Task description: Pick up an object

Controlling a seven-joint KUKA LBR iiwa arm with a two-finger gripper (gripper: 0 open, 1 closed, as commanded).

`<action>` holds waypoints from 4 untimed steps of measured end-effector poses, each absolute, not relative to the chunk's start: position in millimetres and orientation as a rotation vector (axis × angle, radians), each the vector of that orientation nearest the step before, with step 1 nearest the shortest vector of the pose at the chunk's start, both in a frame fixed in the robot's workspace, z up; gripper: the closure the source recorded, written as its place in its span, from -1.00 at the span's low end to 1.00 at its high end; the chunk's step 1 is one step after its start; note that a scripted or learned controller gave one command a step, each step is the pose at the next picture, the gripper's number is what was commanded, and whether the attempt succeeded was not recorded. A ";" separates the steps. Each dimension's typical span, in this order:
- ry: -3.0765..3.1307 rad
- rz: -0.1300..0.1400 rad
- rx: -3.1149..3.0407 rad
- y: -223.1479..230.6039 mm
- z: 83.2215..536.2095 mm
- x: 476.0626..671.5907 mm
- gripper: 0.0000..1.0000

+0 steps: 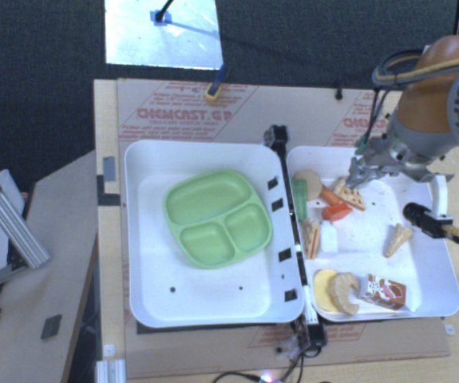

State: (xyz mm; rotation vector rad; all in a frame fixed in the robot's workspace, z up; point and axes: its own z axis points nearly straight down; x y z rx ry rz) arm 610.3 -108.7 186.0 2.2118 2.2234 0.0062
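Brown packet (384, 292); board (183, 112) lettered "CHEMCAST GP"

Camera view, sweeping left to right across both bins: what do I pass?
Green divided tray in the left bin → green stick at the right bin's left edge → orange piece → claw → cone-shaped piece.

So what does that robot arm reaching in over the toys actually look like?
The arm is a rounded grey tube with a wide orange band above the wrist. Dark and yellowish cables loop along its top. At its end sits a small grey metal pincer, much narrower than the arm itself.
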 end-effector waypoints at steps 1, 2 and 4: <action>2.224 0.006 2.212 -108.7 227.4 611.8 1.00; 2.231 0.000 2.214 -70.6 217.3 580.6 1.00; 2.232 -0.001 2.215 23.3 213.0 515.5 1.00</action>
